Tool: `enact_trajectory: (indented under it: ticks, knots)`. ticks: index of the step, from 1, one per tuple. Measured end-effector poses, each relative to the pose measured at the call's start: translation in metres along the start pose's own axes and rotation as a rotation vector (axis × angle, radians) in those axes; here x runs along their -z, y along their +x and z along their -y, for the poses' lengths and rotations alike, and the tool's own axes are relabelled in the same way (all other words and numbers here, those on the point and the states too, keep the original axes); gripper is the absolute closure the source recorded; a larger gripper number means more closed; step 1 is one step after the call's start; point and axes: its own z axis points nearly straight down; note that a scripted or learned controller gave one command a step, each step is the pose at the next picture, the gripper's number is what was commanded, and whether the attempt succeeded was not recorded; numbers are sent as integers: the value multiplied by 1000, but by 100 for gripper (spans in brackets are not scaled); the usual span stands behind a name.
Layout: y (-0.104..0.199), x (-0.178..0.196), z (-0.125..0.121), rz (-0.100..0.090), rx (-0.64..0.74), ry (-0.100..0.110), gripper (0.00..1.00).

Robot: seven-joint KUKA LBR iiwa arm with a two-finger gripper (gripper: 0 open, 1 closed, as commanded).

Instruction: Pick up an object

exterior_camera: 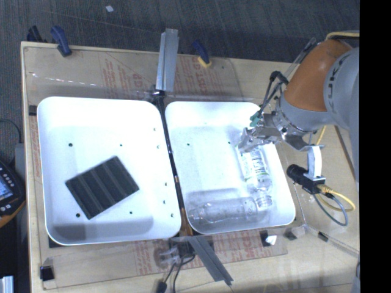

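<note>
A flat black ribbed pad (102,186) lies in the left bin (55,112), toward its front left. In the right bin (195,118) a clear plastic bottle (221,209) lies on its side along the front wall. A second clear bottle with a printed label (257,173) lies along the right wall. My gripper (252,138) hangs over the right bin's far right part, just above the labelled bottle's upper end. Whether anything sits between its fingers is hidden at this angle.
A grey metal bar (166,60) stands at the back between the bins, and another bar (211,264) sticks out at the front. Blue clamps (61,41) hold the bench's back edge. A dark handheld device (7,188) sits at the far left.
</note>
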Motion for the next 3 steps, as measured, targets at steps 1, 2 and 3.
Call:
enact_trajectory:
  ticks: [1,2,3]
  knots:
    - [0,0,0,0,0,0,0]
    - [0,-31,-15,-3,73,4,0]
    - [-4,-40,10,-3,-81,5,0]
